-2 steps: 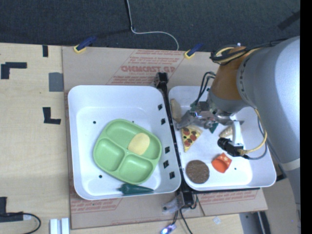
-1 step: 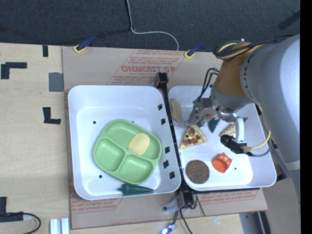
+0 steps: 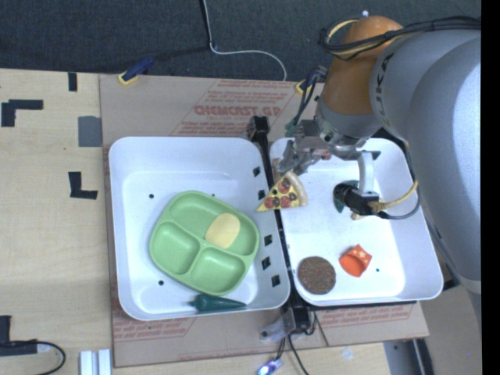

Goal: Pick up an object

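Observation:
A toy pizza slice [image 3: 284, 194], yellow with red dots, hangs over the divider between the two white bins. Its narrow tip points up into my gripper [image 3: 291, 165], which is shut on the slice from above. The grey arm with its orange band reaches in from the right, above the right bin [image 3: 418, 268]. In the right bin's front part lie a brown round disc [image 3: 316, 274] and a small red-orange piece [image 3: 355, 261]. The left bin [image 3: 123, 170] holds a green divided plate [image 3: 183, 248] with a yellow oval piece [image 3: 224, 229] on it.
A dark teal object [image 3: 219, 303] lies at the left bin's front wall, just below the plate. A black fitting with a yellow cable [image 3: 355, 198] hangs off the wrist over the right bin. Cardboard lies under both bins.

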{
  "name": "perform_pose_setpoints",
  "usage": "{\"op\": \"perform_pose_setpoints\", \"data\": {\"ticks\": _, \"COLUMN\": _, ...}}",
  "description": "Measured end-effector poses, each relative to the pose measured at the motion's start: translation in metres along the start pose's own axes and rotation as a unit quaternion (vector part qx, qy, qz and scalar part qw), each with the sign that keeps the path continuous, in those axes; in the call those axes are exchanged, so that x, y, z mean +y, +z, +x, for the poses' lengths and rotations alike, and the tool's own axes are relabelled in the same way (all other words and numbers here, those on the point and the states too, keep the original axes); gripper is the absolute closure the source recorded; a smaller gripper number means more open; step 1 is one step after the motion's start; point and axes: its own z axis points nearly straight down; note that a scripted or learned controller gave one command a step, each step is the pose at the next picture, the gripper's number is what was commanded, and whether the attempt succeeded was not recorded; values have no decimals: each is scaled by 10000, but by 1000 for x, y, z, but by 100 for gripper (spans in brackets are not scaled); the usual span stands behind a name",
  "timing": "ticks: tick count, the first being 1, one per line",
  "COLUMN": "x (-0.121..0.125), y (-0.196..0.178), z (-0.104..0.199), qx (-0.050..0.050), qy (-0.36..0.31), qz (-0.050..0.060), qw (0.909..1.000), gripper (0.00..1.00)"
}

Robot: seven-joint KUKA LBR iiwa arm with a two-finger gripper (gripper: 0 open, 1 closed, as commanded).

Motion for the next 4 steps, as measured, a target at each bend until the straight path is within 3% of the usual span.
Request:
{"op": "perform_pose_setpoints", "data": {"ticks": 1, "x": -55, "y": -20, "z": -4, "qx": -22, "qy": 57, "qz": 12, "qw": 10000, "gripper": 100}}
{"op": "perform_pose_setpoints", "data": {"ticks": 2, "x": -65, "y": -237, "z": 70, "qx": 3, "qy": 7, "qz": -44, "qw": 10000, "gripper": 100}}
{"op": "perform_pose_setpoints", "data": {"ticks": 3, "x": -111, "y": -194, "z": 113, "qx": -13, "qy": 18, "qz": 75, "qw": 10000, "gripper": 100}}
{"op": "perform_pose_setpoints", "data": {"ticks": 4, "x": -138, "y": -251, "z": 154, "qx": 1, "qy": 10, "qz": 27, "qw": 10000, "gripper": 100}}
